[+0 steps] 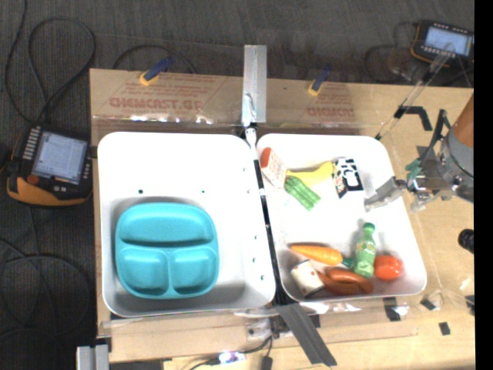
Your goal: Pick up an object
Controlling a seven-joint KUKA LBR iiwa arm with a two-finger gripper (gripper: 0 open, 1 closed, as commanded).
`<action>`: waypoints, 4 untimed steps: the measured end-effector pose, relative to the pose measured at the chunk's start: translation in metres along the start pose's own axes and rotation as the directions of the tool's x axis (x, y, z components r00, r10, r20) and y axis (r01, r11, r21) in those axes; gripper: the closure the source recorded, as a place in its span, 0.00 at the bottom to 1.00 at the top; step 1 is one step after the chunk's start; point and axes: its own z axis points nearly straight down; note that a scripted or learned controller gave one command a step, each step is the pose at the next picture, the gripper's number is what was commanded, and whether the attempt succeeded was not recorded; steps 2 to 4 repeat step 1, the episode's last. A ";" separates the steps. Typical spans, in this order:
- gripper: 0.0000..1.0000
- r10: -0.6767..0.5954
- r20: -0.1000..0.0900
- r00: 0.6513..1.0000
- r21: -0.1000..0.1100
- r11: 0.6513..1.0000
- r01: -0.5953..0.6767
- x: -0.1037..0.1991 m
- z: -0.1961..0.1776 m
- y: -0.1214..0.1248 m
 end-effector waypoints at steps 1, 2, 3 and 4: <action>0.00 0.235 0.000 0.972 0.002 0.972 -0.235 0.011 0.168 0.044; 0.00 0.235 0.000 0.972 0.002 0.972 -0.235 0.011 0.168 0.044; 0.00 0.235 0.000 0.972 0.002 0.972 -0.235 0.011 0.168 0.044; 0.00 0.235 0.000 0.972 0.002 0.972 -0.235 0.011 0.168 0.044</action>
